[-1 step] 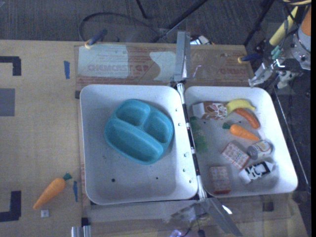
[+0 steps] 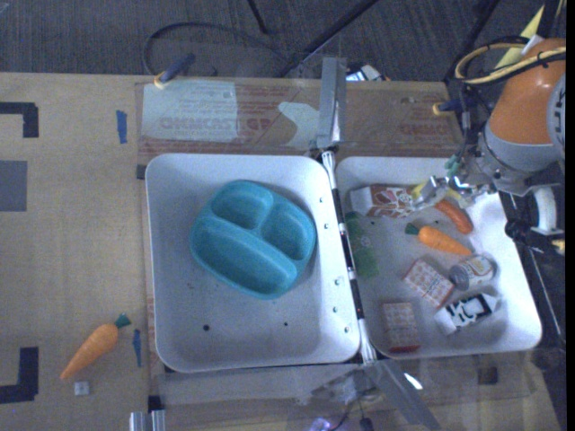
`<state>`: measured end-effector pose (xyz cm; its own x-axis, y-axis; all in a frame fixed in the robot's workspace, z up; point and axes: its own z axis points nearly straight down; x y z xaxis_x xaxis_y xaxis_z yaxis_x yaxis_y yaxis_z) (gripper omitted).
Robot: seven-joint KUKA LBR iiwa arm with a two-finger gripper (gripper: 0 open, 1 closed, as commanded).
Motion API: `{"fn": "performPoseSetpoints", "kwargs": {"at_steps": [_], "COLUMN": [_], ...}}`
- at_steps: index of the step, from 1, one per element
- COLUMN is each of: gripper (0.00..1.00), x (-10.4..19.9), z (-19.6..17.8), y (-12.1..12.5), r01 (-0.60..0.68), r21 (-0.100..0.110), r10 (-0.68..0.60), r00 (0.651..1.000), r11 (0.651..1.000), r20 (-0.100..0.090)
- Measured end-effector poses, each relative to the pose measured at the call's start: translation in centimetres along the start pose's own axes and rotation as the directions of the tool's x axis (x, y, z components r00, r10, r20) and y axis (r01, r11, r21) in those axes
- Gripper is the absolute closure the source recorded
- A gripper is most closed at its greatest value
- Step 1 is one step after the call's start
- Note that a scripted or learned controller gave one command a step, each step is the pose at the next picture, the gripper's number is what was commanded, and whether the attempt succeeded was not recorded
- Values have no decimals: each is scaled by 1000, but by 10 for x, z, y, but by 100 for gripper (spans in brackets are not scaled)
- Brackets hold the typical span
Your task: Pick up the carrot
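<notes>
A toy carrot (image 2: 90, 349) lies on the bare bench, outside and to the left of the left bin (image 2: 171, 330), near that bin's lower left corner. Its long axis runs on a slant, the green top up and to the right toward the bin, the narrow tip down and to the left.

Inside the left bin, a blue divided plate (image 2: 253, 237) sits above the middle, tilted a little, with its compartments facing up.

Past the seam between the bins, the right bin (image 2: 517, 326) holds a clutter of small things. A brown and white carton (image 2: 386, 201) lies at its upper left. A second carrot (image 2: 440, 240) lies near the middle of this bin, its long axis slightly slanted, the green top to the left and the orange tip pointing right and a little down. Below it sit a patterned square packet (image 2: 427, 281) and, lower still, a reddish packet (image 2: 401, 324). To the right of these are a small can (image 2: 473, 270) and a black and white carton (image 2: 467, 312). Another orange piece (image 2: 454, 215) lies just above and to the right of the second carrot.

The gripper (image 2: 452, 185) hangs over the upper part of the right bin, just above that orange piece; whether its claw is spread or pressed together cannot be made out. The arm's orange band (image 2: 530, 106) shows above it.
</notes>
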<state>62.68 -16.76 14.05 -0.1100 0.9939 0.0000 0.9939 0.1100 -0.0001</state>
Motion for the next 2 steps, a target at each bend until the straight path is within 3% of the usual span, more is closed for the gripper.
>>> {"fn": "performPoseSetpoints", "kwargs": {"at_steps": [1, 2], "gripper": [0, 100], "x": [7, 5], "z": [55, 43], "y": [-29, -28], "r01": [54, 50], "r21": [-1, -7], "r10": [-54, -50], "r00": [999, 999], "r11": [999, 999], "r20": [-1, 2]}}
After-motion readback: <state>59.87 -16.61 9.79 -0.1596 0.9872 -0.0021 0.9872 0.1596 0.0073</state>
